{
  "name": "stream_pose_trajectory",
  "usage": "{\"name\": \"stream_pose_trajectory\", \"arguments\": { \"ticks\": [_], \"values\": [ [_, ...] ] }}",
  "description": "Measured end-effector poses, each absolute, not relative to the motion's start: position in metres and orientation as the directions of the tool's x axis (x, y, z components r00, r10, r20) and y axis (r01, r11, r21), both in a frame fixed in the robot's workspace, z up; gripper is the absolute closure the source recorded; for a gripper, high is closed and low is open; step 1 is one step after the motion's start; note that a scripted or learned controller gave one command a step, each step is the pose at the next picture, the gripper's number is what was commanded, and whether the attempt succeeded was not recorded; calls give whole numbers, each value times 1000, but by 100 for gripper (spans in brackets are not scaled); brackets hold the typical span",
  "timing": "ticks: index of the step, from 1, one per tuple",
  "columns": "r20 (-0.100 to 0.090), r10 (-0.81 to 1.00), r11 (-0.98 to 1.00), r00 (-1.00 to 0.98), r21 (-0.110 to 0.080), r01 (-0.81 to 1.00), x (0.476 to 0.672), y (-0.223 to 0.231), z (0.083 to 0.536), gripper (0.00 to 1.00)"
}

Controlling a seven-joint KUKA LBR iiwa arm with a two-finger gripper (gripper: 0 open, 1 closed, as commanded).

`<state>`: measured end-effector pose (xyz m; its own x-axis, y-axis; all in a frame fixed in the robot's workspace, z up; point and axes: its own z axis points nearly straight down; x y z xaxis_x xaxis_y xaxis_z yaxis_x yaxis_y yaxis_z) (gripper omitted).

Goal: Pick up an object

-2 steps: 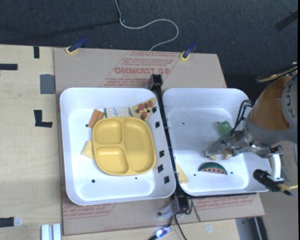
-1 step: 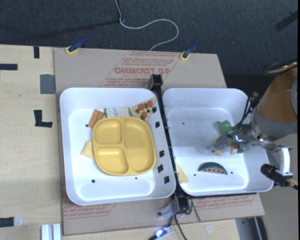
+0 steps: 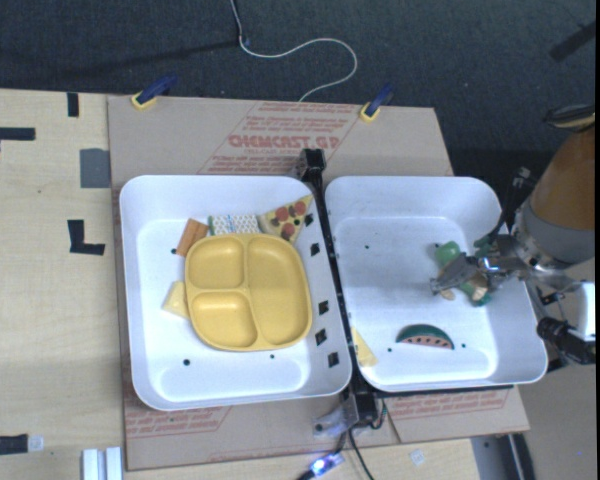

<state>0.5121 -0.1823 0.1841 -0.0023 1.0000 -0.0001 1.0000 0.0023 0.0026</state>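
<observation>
My gripper point(image 3: 467, 275) hangs low over the right part of the right bin point(image 3: 410, 203), reaching in from the right below the arm's grey wrist point(image 3: 555, 233). A small green toy point(image 3: 447, 254) lies just at its upper left, touching or nearly touching the tip. A second small green and tan piece point(image 3: 478, 292) sits right under the gripper, partly hidden by it. A watermelon slice point(image 3: 425, 338) lies near the bin's front wall, well apart from the gripper.
The left bin point(image 3: 145, 268) holds a yellow divided plate point(image 3: 248, 291), with a pizza slice point(image 3: 290, 215), an orange piece point(image 3: 191, 235) and a pale yellow wedge point(image 3: 174, 298) around it. A black divider point(image 3: 325, 268) separates the bins. A cable point(image 3: 300, 53) trails at the back.
</observation>
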Motion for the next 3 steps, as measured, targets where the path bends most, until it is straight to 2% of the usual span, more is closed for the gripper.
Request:
{"name": "stream_pose_trajectory", "arguments": {
  "ticks": [1, 3],
  "values": [
    [-1, 1000, 2, -2, 3, 1000, 513, -182, 227, 100],
    [2, 1000, 6, -6, -2, 1000, 543, -84, 232, 100]
  ]
}}
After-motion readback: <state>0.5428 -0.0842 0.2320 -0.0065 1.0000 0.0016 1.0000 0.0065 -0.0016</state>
